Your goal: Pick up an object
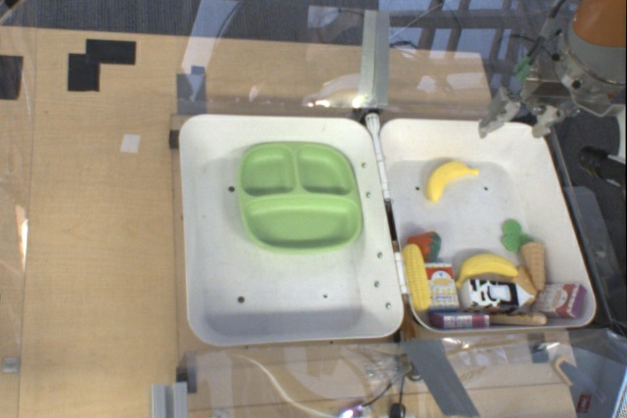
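Gripper [516, 118] open, empty, above right bin [549, 162].

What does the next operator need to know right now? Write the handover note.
Hand: open, holding nothing, up above the far right corner of the right bin.
Right bin: a lone yellow banana lies apart near the middle; the other toys are crowded along the near edge, among them a corn cob and a second banana.
Left bin: green divided plate.
Done: nothing picked yet.
Left: descend, grasp, lift. The lone banana looks the easiest target.
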You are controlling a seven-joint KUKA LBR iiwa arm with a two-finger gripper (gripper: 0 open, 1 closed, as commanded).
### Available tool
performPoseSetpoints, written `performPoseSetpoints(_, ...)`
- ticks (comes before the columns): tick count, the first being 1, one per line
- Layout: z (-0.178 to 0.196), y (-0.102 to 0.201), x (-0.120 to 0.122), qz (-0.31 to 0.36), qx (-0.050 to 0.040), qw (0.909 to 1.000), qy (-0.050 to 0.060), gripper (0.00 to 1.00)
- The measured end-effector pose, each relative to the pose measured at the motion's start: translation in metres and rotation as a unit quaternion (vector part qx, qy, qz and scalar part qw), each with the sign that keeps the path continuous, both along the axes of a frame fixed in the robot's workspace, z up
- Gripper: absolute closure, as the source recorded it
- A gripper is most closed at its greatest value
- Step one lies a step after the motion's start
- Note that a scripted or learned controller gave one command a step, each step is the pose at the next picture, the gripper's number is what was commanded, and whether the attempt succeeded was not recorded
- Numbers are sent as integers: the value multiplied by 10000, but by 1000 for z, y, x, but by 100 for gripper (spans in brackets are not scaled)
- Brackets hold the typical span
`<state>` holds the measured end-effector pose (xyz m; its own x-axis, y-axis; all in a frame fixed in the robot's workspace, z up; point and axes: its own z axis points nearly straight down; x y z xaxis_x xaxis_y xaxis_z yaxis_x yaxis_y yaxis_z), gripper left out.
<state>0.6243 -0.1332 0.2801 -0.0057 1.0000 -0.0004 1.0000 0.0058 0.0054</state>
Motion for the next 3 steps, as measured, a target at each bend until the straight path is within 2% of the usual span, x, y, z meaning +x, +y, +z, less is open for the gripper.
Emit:
performPoseSetpoints(1, -181, 9, 7, -512, 3, 9987, 4, 0)
performPoseSetpoints(2, -169, 10, 9, -515, 10, 9987, -16, 100)
performPoseSetpoints(3, -93, 64, 35, -808, 9, 9967, -10, 100)
